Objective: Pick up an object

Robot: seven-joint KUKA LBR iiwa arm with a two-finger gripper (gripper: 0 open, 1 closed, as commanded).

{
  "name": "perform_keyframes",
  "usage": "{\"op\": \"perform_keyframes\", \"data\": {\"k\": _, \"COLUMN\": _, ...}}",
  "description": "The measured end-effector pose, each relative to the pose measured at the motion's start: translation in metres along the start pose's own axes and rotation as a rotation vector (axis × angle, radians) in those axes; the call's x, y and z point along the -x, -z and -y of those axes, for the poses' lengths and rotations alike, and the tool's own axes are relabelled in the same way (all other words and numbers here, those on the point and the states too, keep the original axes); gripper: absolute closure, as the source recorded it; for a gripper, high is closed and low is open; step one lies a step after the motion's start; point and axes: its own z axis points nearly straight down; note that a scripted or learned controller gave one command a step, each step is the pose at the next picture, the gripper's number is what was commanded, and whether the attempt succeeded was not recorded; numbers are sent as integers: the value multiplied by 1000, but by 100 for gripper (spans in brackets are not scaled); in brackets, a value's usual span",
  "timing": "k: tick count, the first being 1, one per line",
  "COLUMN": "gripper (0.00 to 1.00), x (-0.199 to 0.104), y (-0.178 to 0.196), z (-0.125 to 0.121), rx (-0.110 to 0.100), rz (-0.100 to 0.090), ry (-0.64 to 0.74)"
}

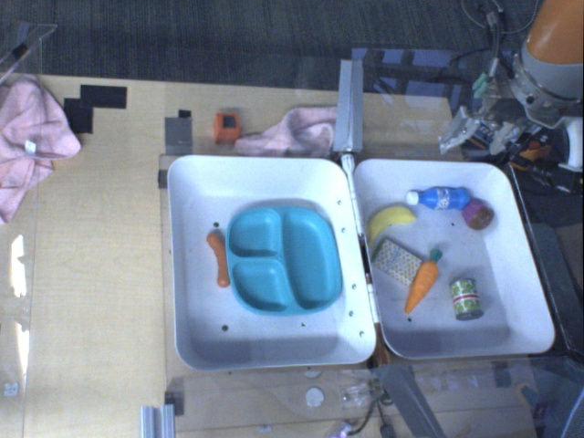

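Note:
The right bin (525,272) holds a blue bottle (440,198) lying on its side, a small purple object (477,214), a yellow fruit (391,219), a patterned grey pad (397,261), a toy carrot (422,283) and a green can (466,297) standing upright. In the left bin (187,245) sit a blue divided plate (283,256) and an orange sausage-shaped piece (219,258) to its left. My gripper (467,133) hangs beyond the back rim of the right bin, up and to the right of the bottle, touching none of the objects.
A pink cloth (297,133) lies behind the left bin beside a grey upright post (347,99). A small orange item (226,124) and black blocks (96,103) rest on the bench. Another pink cloth (32,140) drapes at the far left. Cables crowd the top right.

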Motion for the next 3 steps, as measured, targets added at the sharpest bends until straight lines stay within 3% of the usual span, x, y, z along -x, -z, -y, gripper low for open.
{"op": "perform_keyframes", "data": {"k": 1, "gripper": 100, "x": -1, "y": 13, "z": -2, "rx": 8, "rz": 1, "ry": 6}}
{"op": "perform_keyframes", "data": {"k": 2, "gripper": 100, "x": 12, "y": 23, "z": -9, "rx": 4, "rz": 2, "ry": 826}}
{"op": "perform_keyframes", "data": {"k": 3, "gripper": 100, "x": 11, "y": 38, "z": -11, "rx": 14, "rz": 7, "ry": 829}}
